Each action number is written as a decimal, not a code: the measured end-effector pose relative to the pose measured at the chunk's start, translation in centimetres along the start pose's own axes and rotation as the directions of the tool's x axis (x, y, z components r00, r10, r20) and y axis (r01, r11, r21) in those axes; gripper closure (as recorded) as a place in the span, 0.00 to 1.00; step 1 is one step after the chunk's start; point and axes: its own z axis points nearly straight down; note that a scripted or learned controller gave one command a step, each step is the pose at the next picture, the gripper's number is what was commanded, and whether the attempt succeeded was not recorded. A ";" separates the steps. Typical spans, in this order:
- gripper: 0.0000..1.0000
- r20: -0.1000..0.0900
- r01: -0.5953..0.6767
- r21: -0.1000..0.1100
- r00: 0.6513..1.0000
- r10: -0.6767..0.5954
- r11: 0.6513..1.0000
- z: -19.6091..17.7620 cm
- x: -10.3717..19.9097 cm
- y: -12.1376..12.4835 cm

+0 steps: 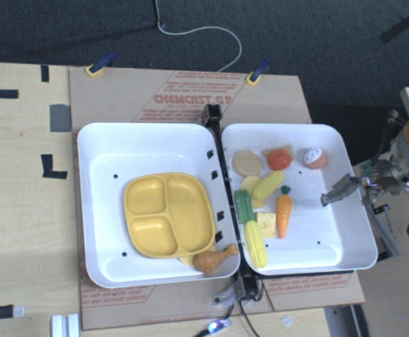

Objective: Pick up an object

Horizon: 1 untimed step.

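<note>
Bare floor is lying open across the right bin's (330, 135) right half. Toy foods are crowding its left side: a carrot (283, 215), corn (255, 243) and a cucumber (243, 206). A yellow divided plate (168, 213) is filling the left bin's (92, 139) middle.

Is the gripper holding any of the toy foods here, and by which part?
Nothing is held: the gripper sits over the right bin's right side, apart from the carrot.

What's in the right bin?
The right bin holds toy food: a tan disc, tomato, speckled egg, two corn cobs, a cucumber, carrot and cheese cube. Anything beneath that pile is covered.
</note>
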 end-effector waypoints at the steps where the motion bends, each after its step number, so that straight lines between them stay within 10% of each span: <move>1: 0.00 0.003 0.004 -0.011 1.000 -0.004 1.000 -0.6 0.0 0.2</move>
